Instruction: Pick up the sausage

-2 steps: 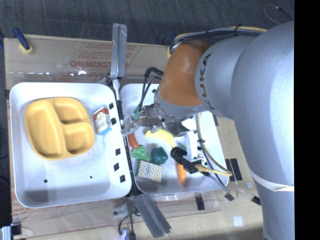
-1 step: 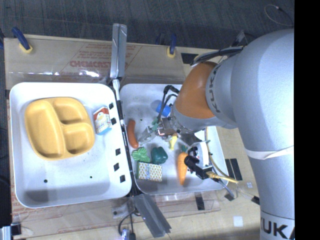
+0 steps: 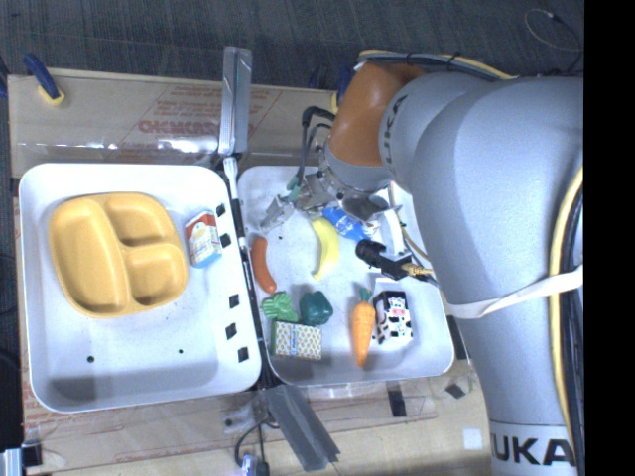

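Smooth oblong sausage (image 3: 262, 264) beside curved banana (image 3: 324, 247).

Reddish-orange sausage (image 3: 263, 264), apparently flat, lengthwise near the right bin's (image 3: 429, 363) left wall.

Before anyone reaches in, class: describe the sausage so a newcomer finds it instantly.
Look in the right bin, beside the divider. The sausage lies along that left wall, above the green vegetables. It is a plain reddish-orange link, shorter than the yellow banana and, unlike the carrot, leafless.
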